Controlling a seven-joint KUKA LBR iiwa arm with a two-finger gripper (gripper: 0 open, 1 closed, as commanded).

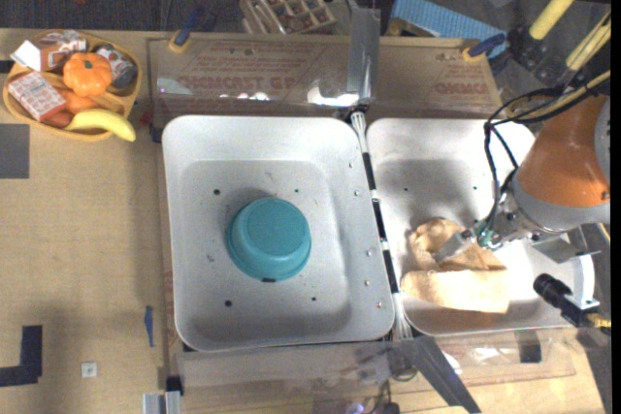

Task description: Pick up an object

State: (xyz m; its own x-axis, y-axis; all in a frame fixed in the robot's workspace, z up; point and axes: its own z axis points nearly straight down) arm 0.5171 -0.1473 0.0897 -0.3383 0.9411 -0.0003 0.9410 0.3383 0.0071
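Observation:
An upturned teal bowl (271, 238) lies in the middle of the left bin (194, 150). In the right bin (427, 150), a crumpled tan lump (433, 234) rests against a flat tan block (454, 292) near the front edge. My gripper (464, 245) reaches in from the right and sits low over the tan lump's right side, touching or nearly touching it. The orange wrist band (568, 165) hangs above the bin's right rim and hides that part of the bin.
A plate of toy fruit and small boxes (68, 84) sits on the bench at the far left. Cardboard panels (252, 68) stand behind both bins. A black cable (497, 150) loops over the right bin. A metal divider (374, 208) separates the bins.

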